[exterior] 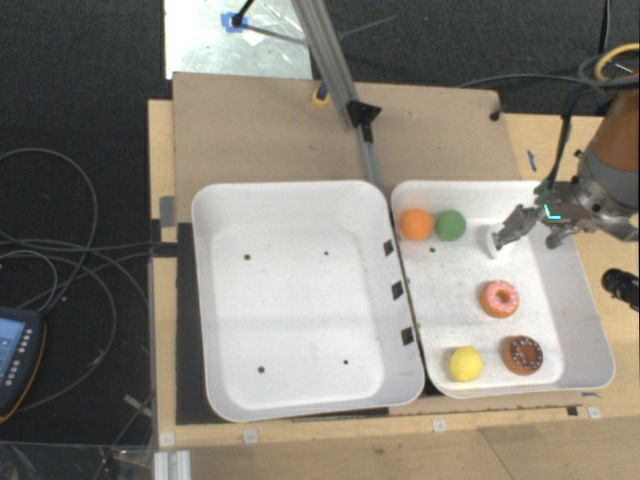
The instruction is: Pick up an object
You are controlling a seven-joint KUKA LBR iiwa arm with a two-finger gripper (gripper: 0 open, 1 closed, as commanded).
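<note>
Toys lie in the right bin (590, 363), five in all. An orange ball (416, 224) and a green ball (451, 225) sit touching each other near the bin's far left corner. A pink donut (499, 299) rests mid-bin, a brown donut (522, 354) lies near the bin's near right corner, and a yellow ball (465, 364) sits just left of it by the near edge. The left bin (215, 268) stands beside it on the counter (430, 118).

The arm (612, 158) reaches in over the right bin's far right part, and its hand (512, 230) hangs low above bare bin floor, just right of the green ball and beyond the pink donut. Nothing sits between its fingers; whether they are spread or pressed together I cannot tell at this size.

By my judgement this is the approach step, with no grasp made yet. The nearest targets are the green ball and the pink donut. The next move calls for shifting over one of them, centring, descending with fingers apart, then closing. The green ball touches its orange neighbour, so a finger may knock it aside.
</note>
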